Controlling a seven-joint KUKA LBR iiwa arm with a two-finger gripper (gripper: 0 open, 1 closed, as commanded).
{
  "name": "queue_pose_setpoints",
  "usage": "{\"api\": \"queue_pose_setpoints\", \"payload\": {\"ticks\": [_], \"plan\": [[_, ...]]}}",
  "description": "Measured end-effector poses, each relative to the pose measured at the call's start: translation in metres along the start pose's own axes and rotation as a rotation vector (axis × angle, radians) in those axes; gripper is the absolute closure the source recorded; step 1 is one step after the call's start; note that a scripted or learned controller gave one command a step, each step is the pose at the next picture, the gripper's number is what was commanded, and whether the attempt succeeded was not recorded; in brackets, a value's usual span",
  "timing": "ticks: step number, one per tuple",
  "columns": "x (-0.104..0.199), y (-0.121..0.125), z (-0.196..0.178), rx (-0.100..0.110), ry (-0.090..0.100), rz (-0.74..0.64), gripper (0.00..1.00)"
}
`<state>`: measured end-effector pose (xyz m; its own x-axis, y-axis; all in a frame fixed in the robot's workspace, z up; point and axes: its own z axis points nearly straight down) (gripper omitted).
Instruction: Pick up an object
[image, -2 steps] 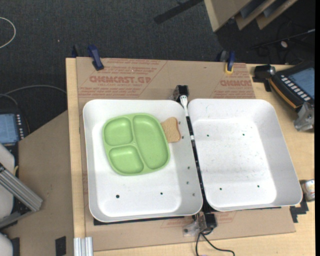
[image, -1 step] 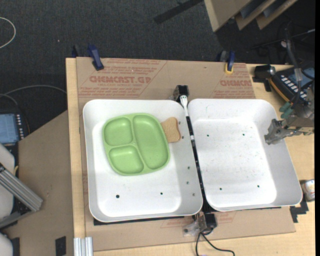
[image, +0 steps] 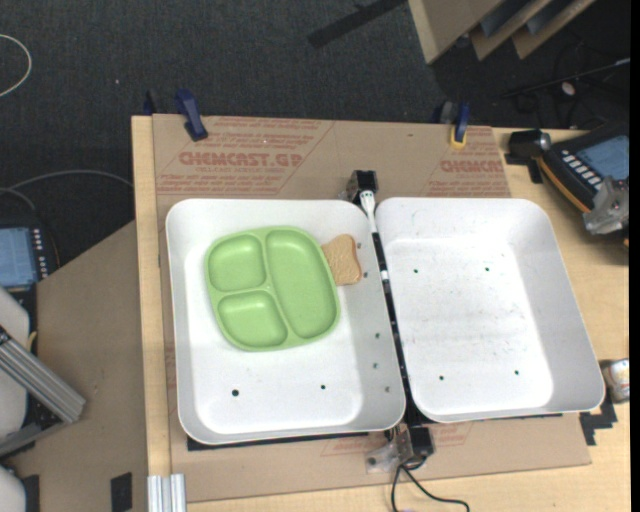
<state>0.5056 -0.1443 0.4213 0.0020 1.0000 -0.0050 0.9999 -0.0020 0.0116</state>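
Two shallow white bins are sitting side by side on the bench (image: 300, 470), which is covered with a brown board. The left bin (image: 200, 400) is holding a light green divided plate (image: 272, 288) with three compartments, lying flat in the upper middle of that bin. A tan slice of toast-like food (image: 344, 259) is lying just beside the plate's upper right rim, touching or nearly touching it, close to the bin's right wall. The right bin (image: 480, 300) is showing a scuffed floor with a few small dark dots. Red lettering reading "CHEMCAST G P" (image: 240, 158) is running across the board above the left bin, and a cut-off "CHEMCAS" (image: 462, 165) is showing above the right bin. A blue clamp (image: 190, 113) is gripping the board's upper left edge, and a yellow-and-blue clamp (image: 459, 125) is gripping its upper right edge. The state of the jaws: cannot tell
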Motion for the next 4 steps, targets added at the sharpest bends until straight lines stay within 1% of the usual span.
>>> {"api": "queue_pose_setpoints", "payload": {"ticks": [1,2,3,4], "plan": [[0.026,-0.029,0.082,0.021,0.008,-0.002,1.00],[-0.023,0.004,-0.011,-0.002,-0.002,0.001,1.00],[0.007,-0.013,0.056,0.018,0.007,-0.004,1.00],[-0.026,0.000,0.043,0.006,0.001,0.000,1.00]]}}
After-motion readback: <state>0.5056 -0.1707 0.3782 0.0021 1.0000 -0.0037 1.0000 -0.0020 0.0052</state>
